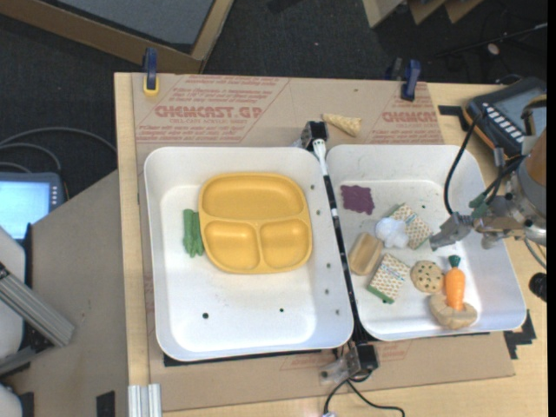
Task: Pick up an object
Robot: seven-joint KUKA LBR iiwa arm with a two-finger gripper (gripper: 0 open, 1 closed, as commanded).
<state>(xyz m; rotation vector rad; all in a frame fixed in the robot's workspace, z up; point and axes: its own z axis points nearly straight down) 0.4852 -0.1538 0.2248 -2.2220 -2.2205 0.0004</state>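
Observation:
My gripper (pixel 453 231) hangs over the right side of the right bin (pixel 495 272), just above the orange carrot (pixel 453 287) and to the right of a patterned wrapper piece (pixel 412 224). Nothing shows in its grasp. Below the carrot lies a tan bread roll (pixel 453 314). A round cookie (pixel 426 275) sits left of the carrot. Further left are a patterned sandwich wedge (pixel 388 276), a tan bread slice (pixel 365 253), a white ball (pixel 387 229) and a purple piece (pixel 356 198).
The left bin (pixel 174 276) holds a yellow divided plate (pixel 256 222) and a green bean pod (pixel 191 233) at its left. A pale wedge (pixel 341 124) lies on the cardboard behind the bins. A black cable (pixel 459 159) loops above the right bin's far corner.

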